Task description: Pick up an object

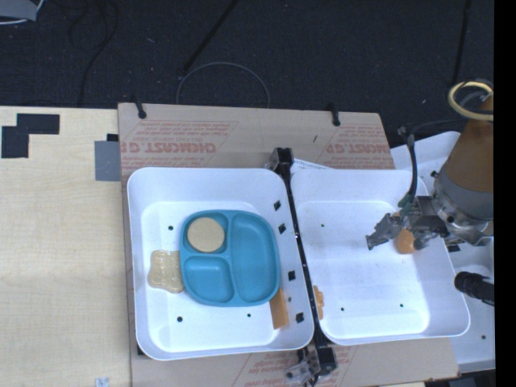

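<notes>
Low at the divider between the two white bins [153,208] lean two brown pieces [279,310], beyond them a blue sectioned plate [242,256] carrying a tan disc [205,235], while the claw [403,236] in the right bin grips a small orange object [405,241], partly hidden.

Behind my bench lies a dark carpet [322,31], with thin black cables [222,75] looping across it. A pale wooden benchtop [56,248] fills the left side, marked with black tape [28,131] and a grey patch [106,160] near its far edge. A brown cardboard sheet [242,139] with red print lies under the bins.
</notes>
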`<control>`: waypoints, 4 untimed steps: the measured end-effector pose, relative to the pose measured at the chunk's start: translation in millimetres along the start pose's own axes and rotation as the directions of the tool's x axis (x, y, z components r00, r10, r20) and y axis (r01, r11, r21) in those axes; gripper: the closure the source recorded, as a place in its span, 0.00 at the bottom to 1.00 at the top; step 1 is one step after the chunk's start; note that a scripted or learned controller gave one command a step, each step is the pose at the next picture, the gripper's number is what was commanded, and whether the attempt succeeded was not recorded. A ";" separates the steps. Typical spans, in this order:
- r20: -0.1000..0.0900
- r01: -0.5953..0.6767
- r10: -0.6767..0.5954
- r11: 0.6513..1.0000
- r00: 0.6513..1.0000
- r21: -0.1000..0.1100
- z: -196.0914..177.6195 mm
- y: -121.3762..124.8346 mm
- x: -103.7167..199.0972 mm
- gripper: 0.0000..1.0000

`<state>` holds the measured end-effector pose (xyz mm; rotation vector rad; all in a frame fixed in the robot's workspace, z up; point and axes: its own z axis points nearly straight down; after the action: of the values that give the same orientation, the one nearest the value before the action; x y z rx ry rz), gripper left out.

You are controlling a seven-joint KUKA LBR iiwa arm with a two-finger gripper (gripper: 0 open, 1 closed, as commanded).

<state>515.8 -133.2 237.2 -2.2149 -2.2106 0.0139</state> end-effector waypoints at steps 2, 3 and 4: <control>0.000 0.003 -0.003 1.000 1.000 -0.006 46.2 -2.3 10.6 0.00; 0.000 0.001 -0.001 1.000 1.000 -0.008 90.5 -3.5 6.5 0.00; 0.000 0.002 -0.002 1.000 1.000 -0.007 144.3 -4.0 7.5 0.00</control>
<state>509.7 -125.3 93.0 -2.2165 -2.2158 0.0060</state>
